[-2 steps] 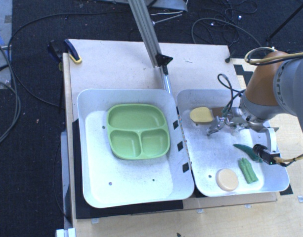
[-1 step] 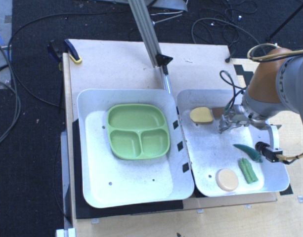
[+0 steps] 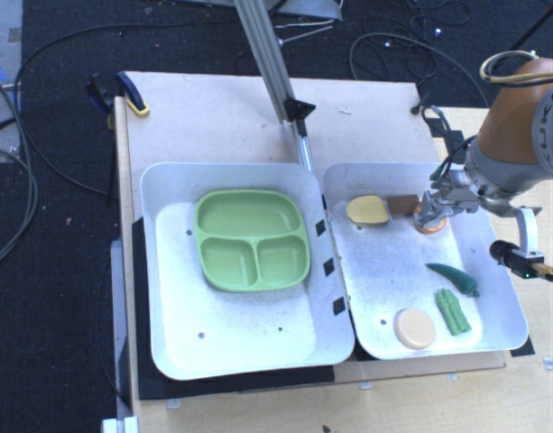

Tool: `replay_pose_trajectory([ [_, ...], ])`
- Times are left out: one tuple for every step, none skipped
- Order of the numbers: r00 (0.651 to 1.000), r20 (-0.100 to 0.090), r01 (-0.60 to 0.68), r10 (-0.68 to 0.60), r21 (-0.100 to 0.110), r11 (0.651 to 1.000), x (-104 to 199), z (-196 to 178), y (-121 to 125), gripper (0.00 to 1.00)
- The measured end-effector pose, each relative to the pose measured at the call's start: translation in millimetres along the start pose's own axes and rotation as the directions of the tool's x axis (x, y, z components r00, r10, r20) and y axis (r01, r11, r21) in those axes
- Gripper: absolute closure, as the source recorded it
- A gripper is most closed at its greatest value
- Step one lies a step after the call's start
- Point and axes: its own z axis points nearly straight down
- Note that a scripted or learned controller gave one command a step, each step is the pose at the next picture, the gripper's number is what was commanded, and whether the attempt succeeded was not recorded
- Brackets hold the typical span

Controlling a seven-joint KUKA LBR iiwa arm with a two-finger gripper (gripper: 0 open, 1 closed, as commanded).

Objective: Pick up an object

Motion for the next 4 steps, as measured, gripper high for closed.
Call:
replay_pose_trajectory([
  [1.000, -0.001, 0.004, -0.004, 0.000, 1.000, 6.0, -45.2, 3.7, 1.00],
  [1.000, -0.001, 0.004, -0.004, 0.002, 1.000, 6.2, -66.4, 4.9, 1.00],
  [1.000, -0.003, 0.007, -0.007, 0.007, 1.000, 65.3, -65.2, 1.3, 1.00],
  [1.000, -0.005, 0.009, -0.009, 0.009, 1.000, 124.0, -57.0, -11.1, 1.00],
])
